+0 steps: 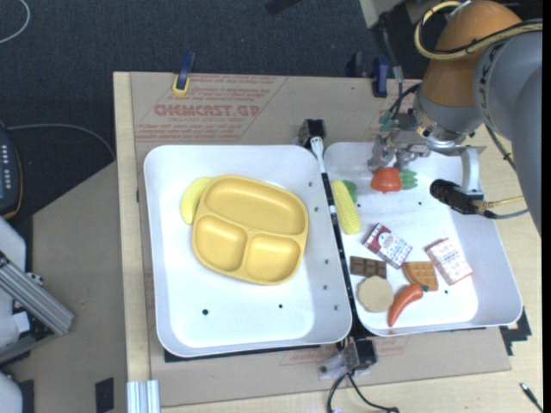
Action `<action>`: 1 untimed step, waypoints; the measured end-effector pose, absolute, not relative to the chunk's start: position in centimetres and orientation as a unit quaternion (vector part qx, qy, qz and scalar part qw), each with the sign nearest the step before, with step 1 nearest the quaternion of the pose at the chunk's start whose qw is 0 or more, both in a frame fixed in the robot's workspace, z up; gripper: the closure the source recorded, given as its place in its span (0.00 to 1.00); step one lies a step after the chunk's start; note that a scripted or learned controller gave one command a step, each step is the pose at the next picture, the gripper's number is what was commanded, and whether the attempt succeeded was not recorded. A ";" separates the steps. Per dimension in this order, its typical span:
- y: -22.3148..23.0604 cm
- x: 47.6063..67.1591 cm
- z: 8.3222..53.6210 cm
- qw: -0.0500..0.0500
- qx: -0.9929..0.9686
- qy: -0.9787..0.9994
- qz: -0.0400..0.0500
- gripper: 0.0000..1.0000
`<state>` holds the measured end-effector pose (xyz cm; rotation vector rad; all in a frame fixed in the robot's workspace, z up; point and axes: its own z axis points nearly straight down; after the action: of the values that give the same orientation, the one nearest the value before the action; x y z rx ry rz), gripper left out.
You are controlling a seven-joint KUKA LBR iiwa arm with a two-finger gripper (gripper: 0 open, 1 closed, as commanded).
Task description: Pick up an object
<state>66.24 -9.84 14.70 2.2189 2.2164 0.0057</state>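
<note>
The gripper [390, 158] hangs over the far end of the right bin [499, 256], beyond and to the right of the toy corn cob [347, 206]. Its tip is lost in metal parts and cables, so I cannot tell whether it is open or closed. A red toy tomato [386, 180] with a green tuft sits just below it, right of the corn cob's far end; whether the two touch is unclear.

On the near side of the corn cob lie a red-and-white packet [389, 244], a brown chocolate bar [368, 267] and a round beige biscuit [374, 294]. Farther right of it are an orange-brown cracker [420, 274], a second packet [449, 261] and a red chilli [405, 304].

Left of the corn cob, in the left bin [172, 317], lies a yellow divided plate [250, 231]. It covers most of a yellow object [193, 199], too hidden to name.
</note>
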 end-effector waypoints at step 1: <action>-10.8 66.7 20.0 0.004 0.707 0.707 0.002 1.00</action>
<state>66.69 -10.82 20.05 2.2167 2.2154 0.0070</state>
